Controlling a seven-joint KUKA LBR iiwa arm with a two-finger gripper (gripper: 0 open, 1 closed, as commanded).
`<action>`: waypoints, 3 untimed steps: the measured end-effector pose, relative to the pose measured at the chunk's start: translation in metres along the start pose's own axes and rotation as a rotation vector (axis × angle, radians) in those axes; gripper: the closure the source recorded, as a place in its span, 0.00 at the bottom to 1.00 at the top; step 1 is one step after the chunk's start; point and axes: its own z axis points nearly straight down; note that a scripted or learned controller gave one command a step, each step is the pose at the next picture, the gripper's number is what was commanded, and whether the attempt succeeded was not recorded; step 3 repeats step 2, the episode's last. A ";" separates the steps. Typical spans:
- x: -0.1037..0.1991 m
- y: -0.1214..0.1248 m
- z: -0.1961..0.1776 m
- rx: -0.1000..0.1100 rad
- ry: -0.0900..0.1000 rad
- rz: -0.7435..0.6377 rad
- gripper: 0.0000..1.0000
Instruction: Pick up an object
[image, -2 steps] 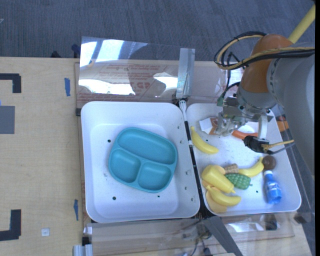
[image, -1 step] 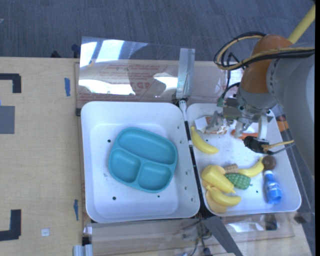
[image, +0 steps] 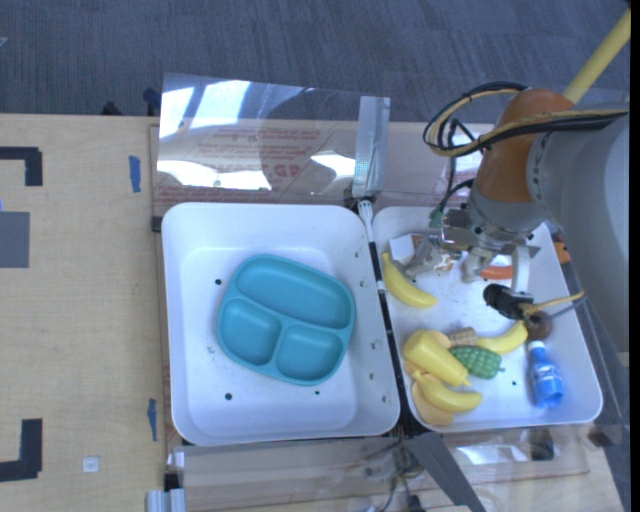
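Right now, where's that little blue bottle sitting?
The blue bottle lies in the right-hand bin, near its lower right corner, just below the tip of a banana.

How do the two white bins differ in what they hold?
The left bin holds one thing, a blue divided plate; the right bin holds many small things, among them a banana and a blue bottle. The gripper is over the right bin, not the left. Both are shallow and white.
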 end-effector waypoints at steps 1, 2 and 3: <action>0.002 0.000 -0.011 -0.003 0.002 -0.001 1.00; -0.072 -0.057 -0.059 -0.057 -0.007 -0.062 1.00; -0.072 -0.057 -0.059 -0.057 -0.007 -0.062 1.00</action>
